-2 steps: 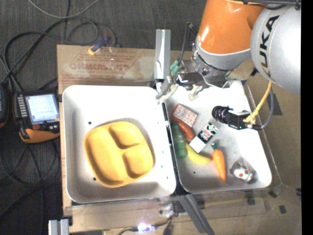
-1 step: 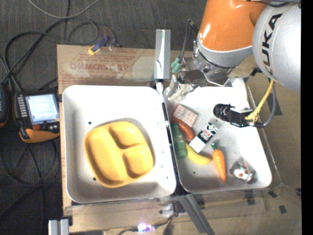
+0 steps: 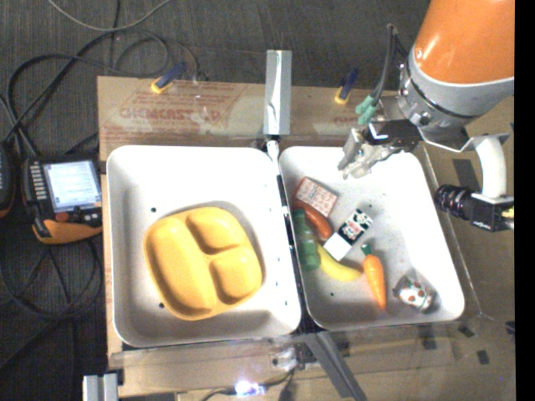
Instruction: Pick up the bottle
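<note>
Gripper (image 3: 361, 159) hangs over the far edge of the right bin (image 3: 430, 182), its pale fingers pointing down toward the bin floor. I see nothing between them, and from this slant I cannot tell how far apart they stand.

What I take for the bottle (image 3: 349, 233) lies on the floor of that bin, near the middle: a small white body with a black-and-white printed label and what looks like a darker cap at its far end. It sits well apart from the gripper, toward the near side of the bin and roughly in line with it. Its long axis runs on a diagonal, from near-left to far-right in the camera view, and it lies on its side, not upright.

Crowding is my worry. A yellow banana (image 3: 338, 268) lies just beside the bottle's near end, a carrot (image 3: 376, 280) is close on the right, a reddish sausage-like piece (image 3: 316, 219) is just to its left, and a patterned box (image 3: 314, 195) sits between the sausage and the gripper. A green vegetable (image 3: 306, 241) lies along the left wall. I judge the approach is not begun: the wrist must come toward the near side and turn so the fingers close across the bottle's short width.
</note>
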Controlling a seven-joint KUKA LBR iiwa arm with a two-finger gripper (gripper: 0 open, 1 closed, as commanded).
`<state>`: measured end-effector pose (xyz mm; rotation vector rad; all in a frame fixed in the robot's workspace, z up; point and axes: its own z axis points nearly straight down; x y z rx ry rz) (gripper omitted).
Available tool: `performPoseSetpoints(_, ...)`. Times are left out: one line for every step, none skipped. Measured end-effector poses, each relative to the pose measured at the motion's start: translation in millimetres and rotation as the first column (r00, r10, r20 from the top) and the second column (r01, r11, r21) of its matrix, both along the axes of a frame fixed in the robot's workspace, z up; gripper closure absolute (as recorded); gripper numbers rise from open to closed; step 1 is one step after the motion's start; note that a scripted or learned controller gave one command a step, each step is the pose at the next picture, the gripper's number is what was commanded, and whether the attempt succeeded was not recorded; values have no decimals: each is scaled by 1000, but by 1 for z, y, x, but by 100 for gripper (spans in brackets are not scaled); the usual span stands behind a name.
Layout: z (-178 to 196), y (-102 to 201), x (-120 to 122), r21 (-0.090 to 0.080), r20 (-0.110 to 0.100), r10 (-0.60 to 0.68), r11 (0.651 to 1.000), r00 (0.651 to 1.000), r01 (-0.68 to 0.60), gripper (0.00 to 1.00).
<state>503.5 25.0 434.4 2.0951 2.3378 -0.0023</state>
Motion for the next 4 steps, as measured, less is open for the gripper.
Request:
performPoseSetpoints(-103, 57, -18, 1, -4, -267, 964, 964, 267, 100)
performPoseSetpoints(-89, -32, -19, 0, 0, -527, 850, 850, 527, 100)
performPoseSetpoints(-210, 35, -21, -1, -6, -485, 875, 875, 485, 100)
performPoseSetpoints(-251, -44, -21, -1, -6, -548, 836, 836, 548, 100)
